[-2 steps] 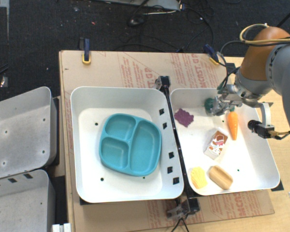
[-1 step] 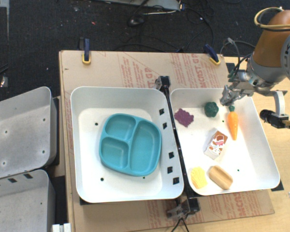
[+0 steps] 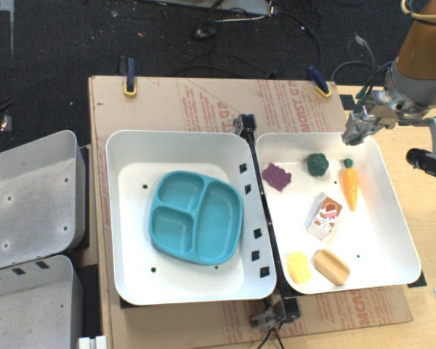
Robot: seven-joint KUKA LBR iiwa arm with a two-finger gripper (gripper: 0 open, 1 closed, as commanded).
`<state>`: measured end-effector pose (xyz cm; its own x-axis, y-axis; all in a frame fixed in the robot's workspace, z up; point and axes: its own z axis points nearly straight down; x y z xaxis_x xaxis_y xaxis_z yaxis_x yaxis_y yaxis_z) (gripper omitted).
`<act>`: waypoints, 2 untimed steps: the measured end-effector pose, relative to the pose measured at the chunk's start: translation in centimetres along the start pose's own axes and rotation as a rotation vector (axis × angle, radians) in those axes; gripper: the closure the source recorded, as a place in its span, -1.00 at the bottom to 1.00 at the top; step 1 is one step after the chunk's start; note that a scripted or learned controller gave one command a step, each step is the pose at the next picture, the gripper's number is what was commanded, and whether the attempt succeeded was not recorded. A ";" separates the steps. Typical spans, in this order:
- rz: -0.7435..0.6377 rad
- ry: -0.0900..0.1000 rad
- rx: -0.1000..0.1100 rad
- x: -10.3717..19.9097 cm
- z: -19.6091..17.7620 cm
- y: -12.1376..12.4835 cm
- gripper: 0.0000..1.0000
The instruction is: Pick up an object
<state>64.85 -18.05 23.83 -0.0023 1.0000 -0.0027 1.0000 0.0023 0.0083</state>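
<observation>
While hanging above the right bin (image 3: 392, 195), the hand (image 3: 354, 134) holds nothing, spread unclear.

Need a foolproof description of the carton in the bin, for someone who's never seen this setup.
Look in the right bin, the one holding the small items. Near its middle lies a small white carton with a red and orange picture, tilted. It is the only boxy printed item; the carrot lies up and right of it, the bread roll below it.
</observation>
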 end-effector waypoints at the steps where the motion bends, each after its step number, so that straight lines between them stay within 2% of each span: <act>1: -0.005 0.004 0.007 4.9 -0.9 -1.2 1.00; 2: -0.005 0.005 0.011 10.2 0.3 -3.4 1.00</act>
<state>61.48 -7.90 23.43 -0.0070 1.0000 0.0021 1.0000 0.0070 -0.0025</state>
